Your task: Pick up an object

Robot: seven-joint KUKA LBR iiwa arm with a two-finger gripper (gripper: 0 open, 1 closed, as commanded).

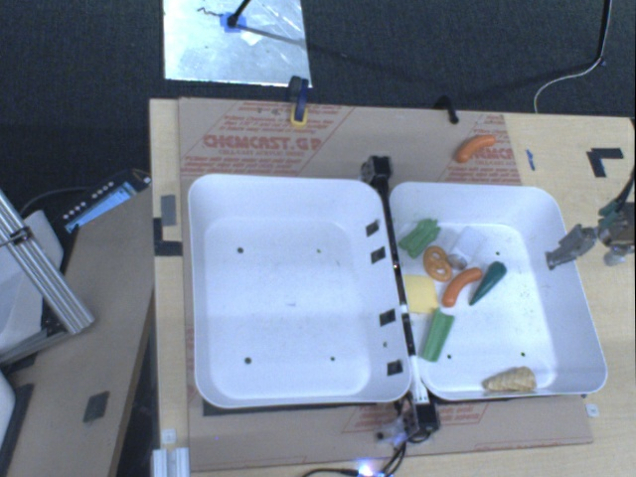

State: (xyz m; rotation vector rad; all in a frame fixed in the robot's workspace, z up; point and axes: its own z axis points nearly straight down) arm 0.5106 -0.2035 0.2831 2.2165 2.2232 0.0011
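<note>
I'm hovering my gripper at the right bin's right rim, can't tell its state honestly, and I'm eyeing the orange sausage lying leftward mid-bin, its long axis slanting up-right toward me.

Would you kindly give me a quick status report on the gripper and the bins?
Gripper at right bin's right rim, holding nothing. Toy food clustered at that bin's left side: orange sausage, pretzel, dark green pepper. Nothing blocks the approach.
</note>
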